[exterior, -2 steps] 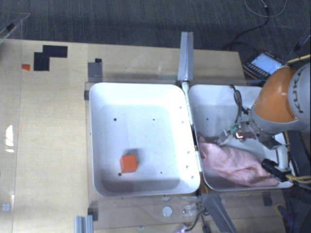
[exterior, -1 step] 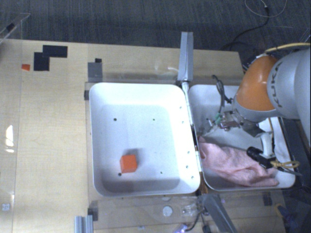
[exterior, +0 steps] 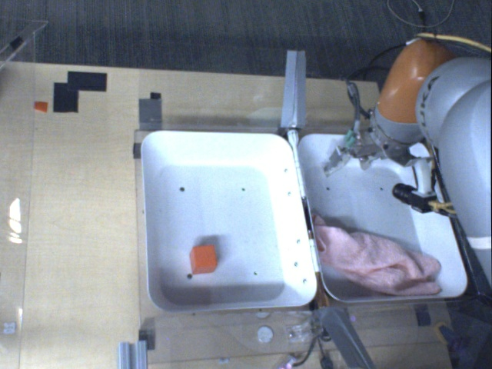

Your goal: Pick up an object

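Pink cloth (exterior: 378, 261) lies nearest the camera, bunched along the near wall of the right bin (exterior: 361, 206). Gripper (exterior: 338, 160) hangs over the far left corner of that bin, well apart from the cloth. Whether it is open or closed can't be told; nothing visible is gripped. Orange block (exterior: 204, 259) sits in the left bin (exterior: 169, 206), near its front left, approx. opposite the gripper across the divider (exterior: 293, 98).

Procedure, judged from layout:
1. Select target. Cloth is closer to the arm; block is rigid w/ flat faces.
2. For cloth: descend on the highest fold, centre of bundle, not the thin edge.
3. For block: square gripper to two opposite faces, centre over it, then descend.
4. Clear bin walls before lateral travel.
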Robot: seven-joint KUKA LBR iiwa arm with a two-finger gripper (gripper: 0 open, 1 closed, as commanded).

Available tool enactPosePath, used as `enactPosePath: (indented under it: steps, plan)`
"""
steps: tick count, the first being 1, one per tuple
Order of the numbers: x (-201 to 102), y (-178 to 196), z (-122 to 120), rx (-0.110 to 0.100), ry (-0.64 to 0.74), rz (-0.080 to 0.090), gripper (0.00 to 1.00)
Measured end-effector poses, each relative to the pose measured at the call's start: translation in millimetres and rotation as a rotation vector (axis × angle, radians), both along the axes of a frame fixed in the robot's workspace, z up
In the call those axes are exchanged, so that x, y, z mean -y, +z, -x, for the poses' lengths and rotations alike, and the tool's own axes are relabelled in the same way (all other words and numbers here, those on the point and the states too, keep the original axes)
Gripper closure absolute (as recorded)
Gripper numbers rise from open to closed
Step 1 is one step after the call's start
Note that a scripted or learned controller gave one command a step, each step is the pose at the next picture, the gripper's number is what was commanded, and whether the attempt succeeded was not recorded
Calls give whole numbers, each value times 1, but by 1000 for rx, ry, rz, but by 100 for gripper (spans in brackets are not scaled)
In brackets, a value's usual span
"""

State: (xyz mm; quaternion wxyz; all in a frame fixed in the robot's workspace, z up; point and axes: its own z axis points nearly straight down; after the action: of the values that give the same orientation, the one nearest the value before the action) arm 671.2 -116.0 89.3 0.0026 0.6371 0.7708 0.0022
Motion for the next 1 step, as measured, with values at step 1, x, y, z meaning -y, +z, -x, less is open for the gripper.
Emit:
enactPosePath:
  steps: [1]
  plan:
    - [41, 112, 29, 5, -56, 2, 0]
